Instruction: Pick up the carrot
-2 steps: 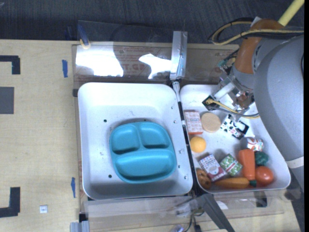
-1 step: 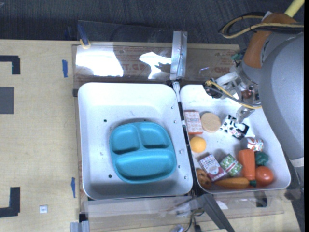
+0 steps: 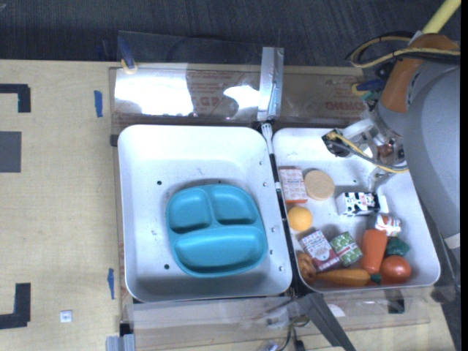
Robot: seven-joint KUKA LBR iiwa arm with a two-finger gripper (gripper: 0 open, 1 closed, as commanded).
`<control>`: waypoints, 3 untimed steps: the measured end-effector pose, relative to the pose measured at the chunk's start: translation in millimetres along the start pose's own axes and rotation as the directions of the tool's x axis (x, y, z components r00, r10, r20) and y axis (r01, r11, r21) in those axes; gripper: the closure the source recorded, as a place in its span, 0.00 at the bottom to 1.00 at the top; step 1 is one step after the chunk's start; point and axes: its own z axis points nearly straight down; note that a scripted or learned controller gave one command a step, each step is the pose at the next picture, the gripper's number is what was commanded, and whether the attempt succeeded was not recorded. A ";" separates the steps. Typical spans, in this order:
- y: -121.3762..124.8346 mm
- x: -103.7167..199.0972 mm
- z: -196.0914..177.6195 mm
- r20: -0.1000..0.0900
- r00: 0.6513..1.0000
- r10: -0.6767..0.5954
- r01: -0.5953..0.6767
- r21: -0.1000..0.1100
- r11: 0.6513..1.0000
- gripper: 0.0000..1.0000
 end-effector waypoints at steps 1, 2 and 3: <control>-17.7 3.1 9.1 0.011 0.972 -0.233 0.233 -0.001 0.973 0.00; -13.1 -23.8 10.4 -0.003 0.891 -0.455 0.455 -0.002 0.891 0.00; 27.9 -16.4 8.4 -0.011 0.895 -0.445 0.445 0.010 0.895 0.00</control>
